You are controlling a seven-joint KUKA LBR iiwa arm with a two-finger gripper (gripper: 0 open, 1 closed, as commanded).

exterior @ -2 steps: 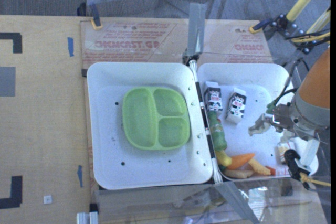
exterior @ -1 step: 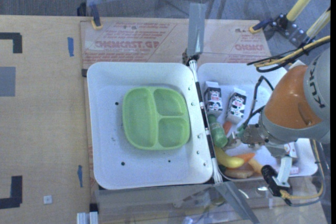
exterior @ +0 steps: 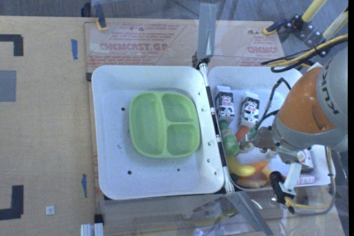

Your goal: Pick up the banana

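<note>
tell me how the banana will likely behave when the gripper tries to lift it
The banana looks smooth and curved, so it may slip or rock between fingers. It lies crowded against the bin wall and an orange piece, so a push would probably nudge its neighbours.

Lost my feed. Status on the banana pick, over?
Gripper low in right bin. Banana lying at bin's front, not held. Carrot and green item crowd it.

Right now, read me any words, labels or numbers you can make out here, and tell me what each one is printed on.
"KU", the start of a longer word, on the arm's grey casing.
Red print on the cardboard sheet behind the bins: too blurred to read.
Print on the two small cartons: too small to read.
</note>
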